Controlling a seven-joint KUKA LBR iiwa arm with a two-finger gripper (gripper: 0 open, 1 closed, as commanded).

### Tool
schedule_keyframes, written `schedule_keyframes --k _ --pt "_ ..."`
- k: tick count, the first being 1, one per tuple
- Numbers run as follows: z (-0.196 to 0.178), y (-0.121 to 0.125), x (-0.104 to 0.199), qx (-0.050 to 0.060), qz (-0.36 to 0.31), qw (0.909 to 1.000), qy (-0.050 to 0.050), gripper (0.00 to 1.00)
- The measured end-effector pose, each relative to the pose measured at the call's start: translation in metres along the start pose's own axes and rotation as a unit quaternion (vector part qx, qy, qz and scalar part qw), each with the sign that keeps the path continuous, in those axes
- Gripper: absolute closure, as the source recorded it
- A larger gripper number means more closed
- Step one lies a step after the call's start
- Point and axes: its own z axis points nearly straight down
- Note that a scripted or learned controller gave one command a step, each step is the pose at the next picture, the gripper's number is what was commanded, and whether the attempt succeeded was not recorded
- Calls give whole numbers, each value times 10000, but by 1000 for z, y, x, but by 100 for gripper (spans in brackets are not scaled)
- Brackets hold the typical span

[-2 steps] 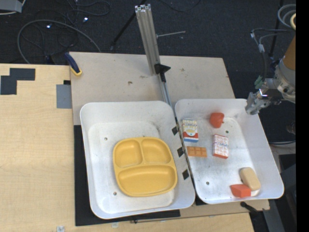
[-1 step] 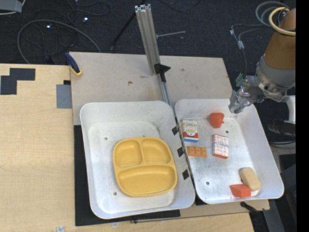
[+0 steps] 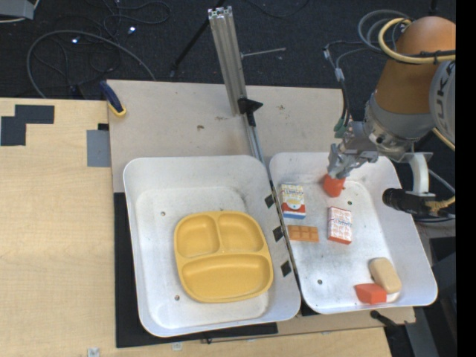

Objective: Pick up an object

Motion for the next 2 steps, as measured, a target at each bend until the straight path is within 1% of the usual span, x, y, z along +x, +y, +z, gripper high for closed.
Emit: schedule_keyframes --k 1,2 --pt "7 -4 59 1 -6 10000 2 100" --pt "15 2 122 -4 -2 10000 -3 100"
